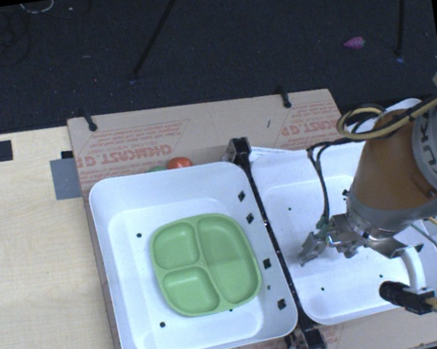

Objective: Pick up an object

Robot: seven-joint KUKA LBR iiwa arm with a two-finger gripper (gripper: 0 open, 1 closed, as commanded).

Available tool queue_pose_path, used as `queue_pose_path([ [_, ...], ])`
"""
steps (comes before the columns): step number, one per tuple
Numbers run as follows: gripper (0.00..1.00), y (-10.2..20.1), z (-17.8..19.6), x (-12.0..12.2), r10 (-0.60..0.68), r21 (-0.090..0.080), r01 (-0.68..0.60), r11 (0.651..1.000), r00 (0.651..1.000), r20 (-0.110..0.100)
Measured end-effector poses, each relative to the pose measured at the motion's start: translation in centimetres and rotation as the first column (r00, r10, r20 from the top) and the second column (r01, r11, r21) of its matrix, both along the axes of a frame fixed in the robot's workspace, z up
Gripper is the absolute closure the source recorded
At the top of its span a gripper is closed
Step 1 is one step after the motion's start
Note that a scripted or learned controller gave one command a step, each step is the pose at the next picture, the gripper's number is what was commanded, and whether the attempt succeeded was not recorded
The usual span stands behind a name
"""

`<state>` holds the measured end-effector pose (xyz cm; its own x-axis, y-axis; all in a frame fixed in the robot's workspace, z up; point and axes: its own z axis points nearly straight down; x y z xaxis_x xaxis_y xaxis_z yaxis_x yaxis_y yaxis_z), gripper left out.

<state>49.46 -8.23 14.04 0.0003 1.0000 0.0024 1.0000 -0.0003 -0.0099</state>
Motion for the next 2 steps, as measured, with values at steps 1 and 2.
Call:
queue_pose_path([
  [1, 0.0, 0.1, -5.3, -0.1, -0.001, -0.001, 0.001, 1.0, 1.0, 0.004],
  [2, 1.0, -0.1, -4.1, -0.1, -0.007, -0.001, 0.007, 1.0, 1.0, 0.004],
])
